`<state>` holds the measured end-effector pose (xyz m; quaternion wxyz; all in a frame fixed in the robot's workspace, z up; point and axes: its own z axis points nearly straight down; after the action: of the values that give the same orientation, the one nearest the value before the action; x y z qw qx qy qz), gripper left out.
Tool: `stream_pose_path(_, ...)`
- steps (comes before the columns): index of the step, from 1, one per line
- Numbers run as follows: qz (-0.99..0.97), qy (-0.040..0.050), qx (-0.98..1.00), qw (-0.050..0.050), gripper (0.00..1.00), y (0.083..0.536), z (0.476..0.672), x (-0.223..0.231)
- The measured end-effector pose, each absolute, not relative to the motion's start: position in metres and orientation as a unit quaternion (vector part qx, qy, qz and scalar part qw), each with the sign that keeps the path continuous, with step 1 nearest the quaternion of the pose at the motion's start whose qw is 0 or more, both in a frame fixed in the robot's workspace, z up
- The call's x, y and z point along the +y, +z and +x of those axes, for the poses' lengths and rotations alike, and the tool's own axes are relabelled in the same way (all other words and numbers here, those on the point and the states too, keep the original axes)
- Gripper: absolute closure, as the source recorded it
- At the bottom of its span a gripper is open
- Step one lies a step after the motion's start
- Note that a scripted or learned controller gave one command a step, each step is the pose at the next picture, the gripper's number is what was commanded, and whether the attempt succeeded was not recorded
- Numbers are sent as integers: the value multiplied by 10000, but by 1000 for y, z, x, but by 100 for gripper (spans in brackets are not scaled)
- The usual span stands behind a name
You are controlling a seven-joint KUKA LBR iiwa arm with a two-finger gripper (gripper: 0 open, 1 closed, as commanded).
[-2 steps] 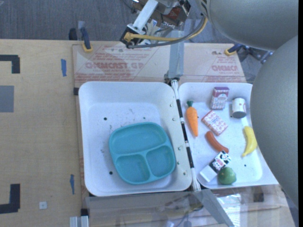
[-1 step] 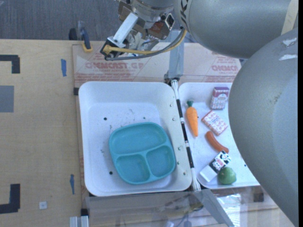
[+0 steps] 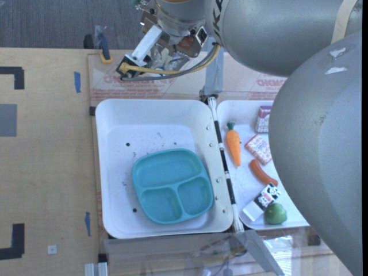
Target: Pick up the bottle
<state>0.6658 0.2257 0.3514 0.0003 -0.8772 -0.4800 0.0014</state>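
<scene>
In the right bin [image 3: 248, 195], the arm [image 3: 310, 96] hides much beside the carrot [image 3: 233, 146]; gripper [image 3: 164, 53] state perhaps unreadable.

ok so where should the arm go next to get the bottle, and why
Probably carry the gripper across to the right bin and over the cow-patterned white item, likely the bottle. The gripper hangs beyond the left bin, far from it.
</scene>
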Motion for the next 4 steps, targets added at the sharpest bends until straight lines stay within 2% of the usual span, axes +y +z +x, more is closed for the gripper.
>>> stream_pose_path(1,-9064,-5,-4224,9,100,429,666,223)
stream_pose_path(2,-9011,13,-4336,5,100,371,662,222)
stream_pose_path(3,-9432,3,-3323,10,100,368,641,223)
stream_pose_path(4,-9139,19,-4060,5,100,196,628,228)
